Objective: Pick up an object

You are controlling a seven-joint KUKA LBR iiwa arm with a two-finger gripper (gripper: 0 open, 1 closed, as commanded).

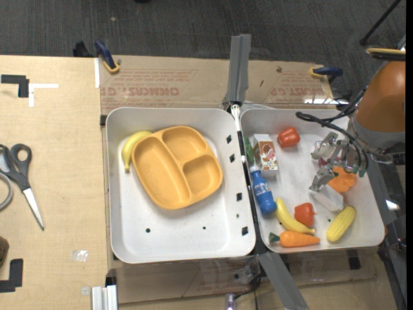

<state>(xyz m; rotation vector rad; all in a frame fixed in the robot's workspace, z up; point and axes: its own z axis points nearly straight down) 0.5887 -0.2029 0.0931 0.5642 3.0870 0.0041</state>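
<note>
The orange toy (342, 181) lies in the right bin (371, 237), just under the gripper (326, 166), whose grip I cannot tell. Both bins sit on a cardboard-covered bench over dark carpet. Left of that bin, the left bin (129, 237) holds a divided orange plate (175, 166) and a banana (132, 148)

Dark grey carpet floor (193, 11) lies beyond a pale wooden bench (51, 192) holding scissors (22, 179).
</note>
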